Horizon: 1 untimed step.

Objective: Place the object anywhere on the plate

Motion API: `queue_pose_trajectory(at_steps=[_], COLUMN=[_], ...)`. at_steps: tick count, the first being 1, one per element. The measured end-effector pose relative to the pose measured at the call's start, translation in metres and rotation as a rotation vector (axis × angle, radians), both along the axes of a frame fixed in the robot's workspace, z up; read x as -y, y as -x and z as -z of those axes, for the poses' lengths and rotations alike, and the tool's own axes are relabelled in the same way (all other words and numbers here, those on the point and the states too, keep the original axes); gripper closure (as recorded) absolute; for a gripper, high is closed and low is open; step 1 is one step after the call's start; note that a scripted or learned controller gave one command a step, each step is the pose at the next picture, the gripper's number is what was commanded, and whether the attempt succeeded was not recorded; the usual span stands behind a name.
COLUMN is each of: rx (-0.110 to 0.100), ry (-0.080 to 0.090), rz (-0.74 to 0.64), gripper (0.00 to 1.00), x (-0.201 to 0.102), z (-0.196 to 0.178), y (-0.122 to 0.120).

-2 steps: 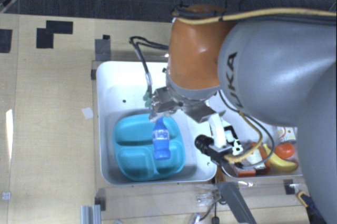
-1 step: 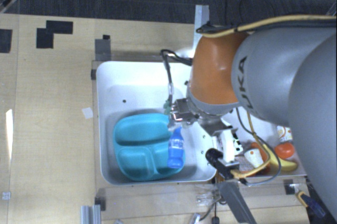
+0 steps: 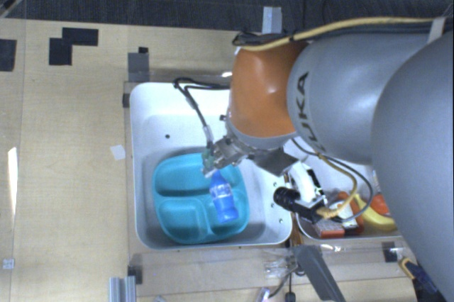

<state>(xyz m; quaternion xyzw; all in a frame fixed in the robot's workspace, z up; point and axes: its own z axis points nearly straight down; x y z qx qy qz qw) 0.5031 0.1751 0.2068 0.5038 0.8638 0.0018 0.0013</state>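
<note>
A turquoise divided plate lies in the left white bin, toward its front. A small blue translucent bottle lies on the plate's right compartment. My gripper hangs just above the bottle's top end, at the plate's back right edge. The big grey arm with its orange band reaches in from the right and hides much of the space behind the gripper.
The right bin holds a banana, an orange item and some small red and white pieces, partly under the arm. A black cable loops over the left bin's back. Wooden bench lies to the left.
</note>
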Motion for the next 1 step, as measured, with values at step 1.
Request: queue_pose_trajectory(at_steps=[1], rx=[-0.003], ry=[0.0], rz=[0.13], gripper=[1.0], x=[0.0208], z=[0.0433], y=[-0.0117])
